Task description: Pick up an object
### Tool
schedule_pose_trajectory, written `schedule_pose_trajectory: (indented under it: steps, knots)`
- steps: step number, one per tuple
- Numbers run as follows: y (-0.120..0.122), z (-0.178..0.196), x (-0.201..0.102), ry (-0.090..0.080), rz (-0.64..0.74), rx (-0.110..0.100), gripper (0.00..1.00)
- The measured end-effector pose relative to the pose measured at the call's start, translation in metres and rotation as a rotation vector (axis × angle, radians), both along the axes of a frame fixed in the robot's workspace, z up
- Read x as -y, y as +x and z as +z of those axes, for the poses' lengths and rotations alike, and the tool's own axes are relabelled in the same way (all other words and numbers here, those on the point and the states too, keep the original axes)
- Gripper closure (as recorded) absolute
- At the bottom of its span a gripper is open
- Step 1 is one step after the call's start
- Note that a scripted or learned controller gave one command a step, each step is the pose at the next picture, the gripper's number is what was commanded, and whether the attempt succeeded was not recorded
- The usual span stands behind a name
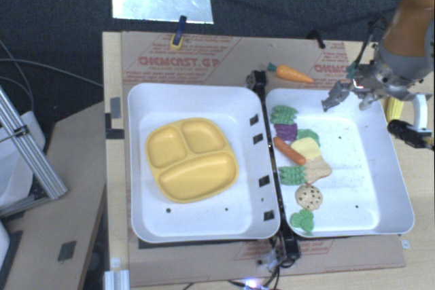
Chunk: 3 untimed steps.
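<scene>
Task items are toy foods, most lying in the right bin point(380, 166) along its left wall, right of frame centre. From top: a green leafy piece point(283, 113), a purple piece point(286, 132) touching it, a green piece point(308, 136), a yellow piece point(306, 147), an orange carrot point(289, 151) lying diagonally, a green pod point(291, 176), a tan piece point(316, 170), a speckled cookie point(309, 197) and a green leaf point(302, 220) lowest. A second carrot point(291, 73) lies flat outside the bin, on the board above it.
</scene>
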<state>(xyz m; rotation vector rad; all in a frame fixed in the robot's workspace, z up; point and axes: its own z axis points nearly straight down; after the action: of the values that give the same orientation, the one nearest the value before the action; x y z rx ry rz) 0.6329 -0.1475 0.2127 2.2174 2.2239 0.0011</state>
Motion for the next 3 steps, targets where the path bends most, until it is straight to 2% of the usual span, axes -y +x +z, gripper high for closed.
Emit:
schedule_pose_trajectory:
  steps: [1,2,3]
  knots:
    - [-0.156,-0.120,0.026,0.006,-0.011,-0.022,0.00]
    - [-0.114,-0.128,0.061,-0.003,-0.002,0.003,0.00]
    - [-0.099,-0.129,-0.041,0.005,0.010,0.001,0.00]
